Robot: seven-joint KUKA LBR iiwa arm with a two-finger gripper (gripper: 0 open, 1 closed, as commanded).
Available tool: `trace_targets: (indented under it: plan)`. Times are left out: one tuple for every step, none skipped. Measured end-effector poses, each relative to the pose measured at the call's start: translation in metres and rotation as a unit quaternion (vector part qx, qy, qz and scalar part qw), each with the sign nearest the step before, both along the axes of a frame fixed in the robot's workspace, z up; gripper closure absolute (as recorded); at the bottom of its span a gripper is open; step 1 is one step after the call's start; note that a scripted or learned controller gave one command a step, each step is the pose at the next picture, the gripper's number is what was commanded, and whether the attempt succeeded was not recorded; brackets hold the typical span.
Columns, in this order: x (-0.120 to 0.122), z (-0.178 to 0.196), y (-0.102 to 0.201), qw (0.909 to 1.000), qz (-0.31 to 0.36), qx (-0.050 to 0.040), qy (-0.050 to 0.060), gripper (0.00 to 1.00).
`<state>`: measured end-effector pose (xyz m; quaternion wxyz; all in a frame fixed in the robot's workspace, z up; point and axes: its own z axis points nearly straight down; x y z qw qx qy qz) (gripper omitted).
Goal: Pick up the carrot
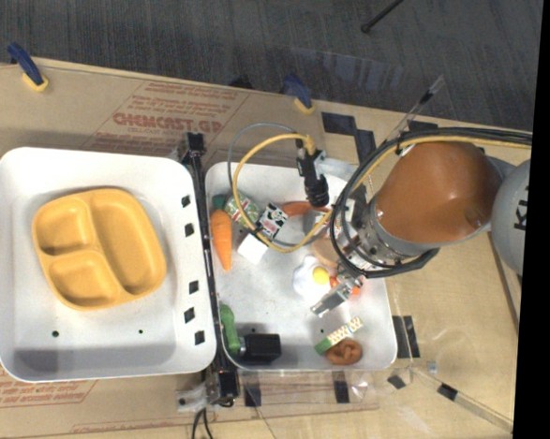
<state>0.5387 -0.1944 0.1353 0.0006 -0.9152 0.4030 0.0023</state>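
My hand (337, 295) hangs low over the right bin (279, 289), just beside a fried egg (312, 277); I cannot tell how it is set. The carrot (221, 237) lies well apart from it by the bin's left wall, touching nothing of mine. A white block (253, 249) sits just beside the carrot. A yellow tray (97, 247) rests in the left bin (23, 337).
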Motion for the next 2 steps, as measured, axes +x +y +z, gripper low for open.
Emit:
trace_targets:
  plan:
    - [-0.002,-0.042,0.0,0.9987,0.052,-0.0002,-0.001,0.0]
    - [0.052,-0.043,0.022,0.9998,-0.02,0.0001,-0.001,0.0]
